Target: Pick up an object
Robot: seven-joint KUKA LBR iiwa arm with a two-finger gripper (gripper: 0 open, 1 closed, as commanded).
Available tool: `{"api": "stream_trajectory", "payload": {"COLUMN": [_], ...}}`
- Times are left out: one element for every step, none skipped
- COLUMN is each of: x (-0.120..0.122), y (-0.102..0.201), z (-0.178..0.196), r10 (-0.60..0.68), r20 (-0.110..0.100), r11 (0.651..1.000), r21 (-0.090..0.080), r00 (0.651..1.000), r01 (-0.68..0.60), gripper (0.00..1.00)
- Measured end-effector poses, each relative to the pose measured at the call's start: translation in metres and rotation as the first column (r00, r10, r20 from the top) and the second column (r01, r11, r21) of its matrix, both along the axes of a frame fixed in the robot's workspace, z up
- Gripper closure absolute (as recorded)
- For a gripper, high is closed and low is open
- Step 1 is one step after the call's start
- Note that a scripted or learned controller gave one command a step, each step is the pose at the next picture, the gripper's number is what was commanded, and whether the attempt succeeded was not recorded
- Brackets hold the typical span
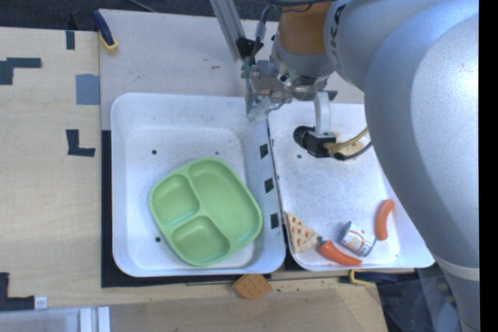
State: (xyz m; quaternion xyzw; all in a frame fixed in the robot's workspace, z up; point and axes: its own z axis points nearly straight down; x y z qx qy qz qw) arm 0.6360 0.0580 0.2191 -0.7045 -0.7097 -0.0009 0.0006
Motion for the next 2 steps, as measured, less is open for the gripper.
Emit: {"api": "stream_trajectory", "payload": {"x": [0.0286, 0.0273], "y": [0.0392, 0.0367], "z": [0.0166, 0.0156], "r10": [-0.002, -0.004], "r20": [0.002, -0.002], "r11": [1.000, 1.000], "r21": [-0.001, -0.004], "r00": [1.000, 1.000], "r01": [0.002, 0.004], "gripper": [1.00, 0.00]}}
